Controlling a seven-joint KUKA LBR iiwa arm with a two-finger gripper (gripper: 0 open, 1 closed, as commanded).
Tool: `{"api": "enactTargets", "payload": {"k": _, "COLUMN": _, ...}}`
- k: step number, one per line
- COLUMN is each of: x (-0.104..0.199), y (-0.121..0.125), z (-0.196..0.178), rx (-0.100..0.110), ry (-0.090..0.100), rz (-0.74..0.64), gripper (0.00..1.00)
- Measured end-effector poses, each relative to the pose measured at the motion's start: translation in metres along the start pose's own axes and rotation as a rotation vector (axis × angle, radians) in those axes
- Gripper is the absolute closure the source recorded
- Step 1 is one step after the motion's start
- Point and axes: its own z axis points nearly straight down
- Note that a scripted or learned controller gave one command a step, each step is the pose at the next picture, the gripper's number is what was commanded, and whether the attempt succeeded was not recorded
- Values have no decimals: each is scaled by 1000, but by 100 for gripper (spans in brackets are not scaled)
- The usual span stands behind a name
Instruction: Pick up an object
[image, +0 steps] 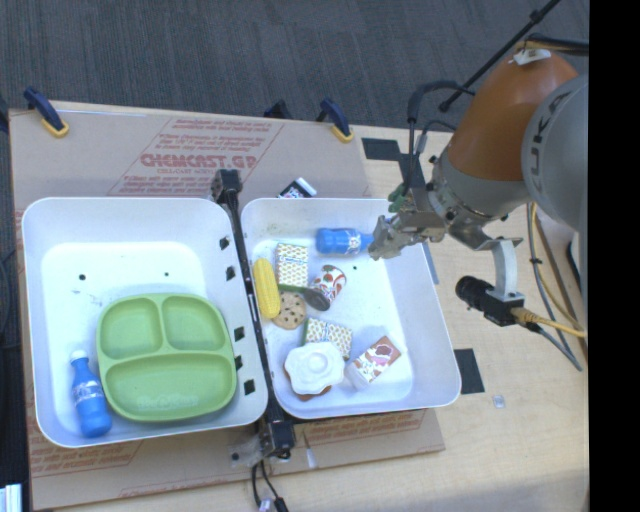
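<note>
A: Report gripper status.

B: The gripper (383, 243) sits over the upper right part of the right bin (430, 330), at the end of the grey arm with the orange band. Its fingertips are dark and small against the white bin floor. Opening width: cannot be determined from this view. Nothing visible between the tips.

A: Contact with any item?

B: The tips lie just beside the right end of the blue can (338, 240). Whether they touch it cannot be determined.

A: Describe that can.

B: Short blue cylinder, lying on its side near the bin's back wall, with a lighter label patch at the middle.

A: Remaining contents of that bin?

B: A yellow corn cob (266, 287) along the left wall; a patterned box (292, 264) beside it; a tipped red-and-white cup (328, 283); a cookie (291, 313); a fried egg (314, 367) near the front; a red-and-white carton (374, 360) to its right.

A: Left bin?

B: The left bin (60, 250) holds a green divided plate (166, 356) and a blue bottle (88, 396) at its front left corner.
</note>
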Motion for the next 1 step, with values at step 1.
{"api": "enactTargets", "payload": {"k": 1, "x": -51, "y": 40, "z": 72, "rx": 4, "ry": 0, "rz": 1, "gripper": 100}}
